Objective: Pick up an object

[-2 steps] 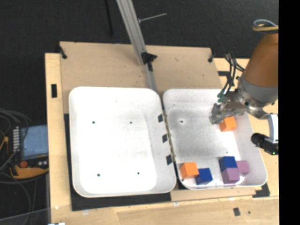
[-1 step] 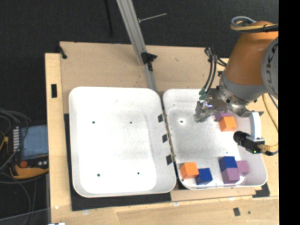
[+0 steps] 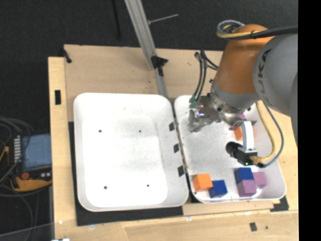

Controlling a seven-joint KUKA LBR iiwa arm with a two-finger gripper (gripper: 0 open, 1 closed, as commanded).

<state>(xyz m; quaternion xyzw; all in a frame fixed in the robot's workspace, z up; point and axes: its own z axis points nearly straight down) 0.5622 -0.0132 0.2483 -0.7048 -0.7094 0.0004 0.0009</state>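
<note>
My hand (image 3: pixel 196 120) hangs low over the far-left part of the right bin (image 3: pixel 210 144); I cannot tell its state. The blocks lie well apart from it, toward the near rim: orange block (image 3: pixel 202 181), blue block (image 3: pixel 218 188), purple block (image 3: pixel 246 187). Risk: descending here, I would probably close on bare floor, missing every block.

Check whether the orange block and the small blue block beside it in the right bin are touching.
Touching. The camera view shows the orange block and the small blue block edge to edge near the right bin's front wall, no white floor between them.
</note>
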